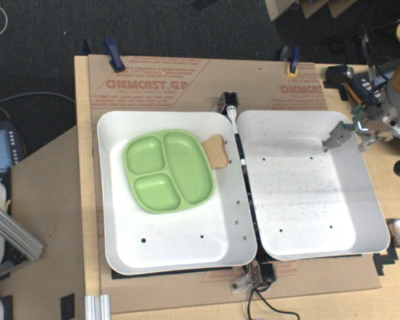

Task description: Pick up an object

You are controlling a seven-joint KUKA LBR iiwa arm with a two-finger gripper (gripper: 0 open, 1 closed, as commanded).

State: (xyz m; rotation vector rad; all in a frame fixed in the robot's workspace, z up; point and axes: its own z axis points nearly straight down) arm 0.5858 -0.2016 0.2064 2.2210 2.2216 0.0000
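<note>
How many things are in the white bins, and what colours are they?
Green: 1, the divided plate in the left bin
Tan: 1, the small sponge-like piece touching the plate's right edge
Total: 2, both in the left bin. The gripper is over the right bin.

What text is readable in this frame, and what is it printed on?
"CHEMCAST G P": red print on the brown protective sheet behind the left bin; the last letters are uncertain.
"CHEMCAST": the same red print behind the right bin, cut off and blurred.
Smaller red lines above and below both: too small to read.
Green divided plate, tan sponge-like piece: no markings legible.
</note>
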